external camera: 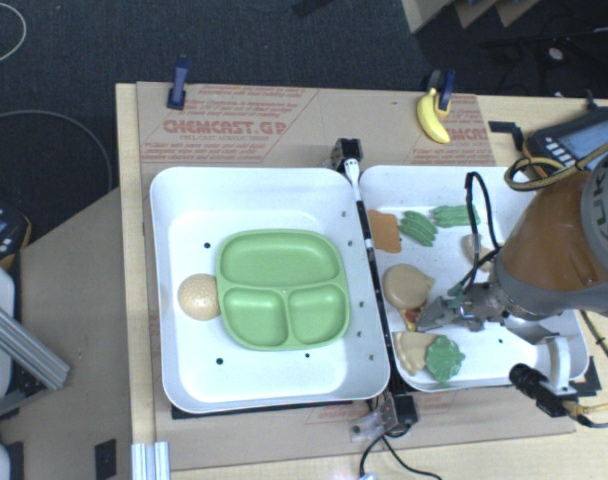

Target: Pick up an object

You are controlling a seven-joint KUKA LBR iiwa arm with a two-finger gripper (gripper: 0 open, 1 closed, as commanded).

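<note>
The left white bin [174,268] holds a green three-compartment tray [282,288] with a tan ball [197,296] touching its left edge, while at lower right of the frame the gripper [434,315] hangs low in the right bin [484,376] beside a tan bread roll [408,285], above a green broccoli toy [444,359].

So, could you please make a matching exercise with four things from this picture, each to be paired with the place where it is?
Things:
1. green divided plastic tray
2. yellow toy banana
3. round beige ball
4. flat orange piece

Places:
A. on the brown board beyond the bins
B. in the right bin, near its left wall
C. middle of the left bin
D. in the left bin, against the tray's left side

Pairs: 1-C, 2-A, 3-D, 4-B
</note>
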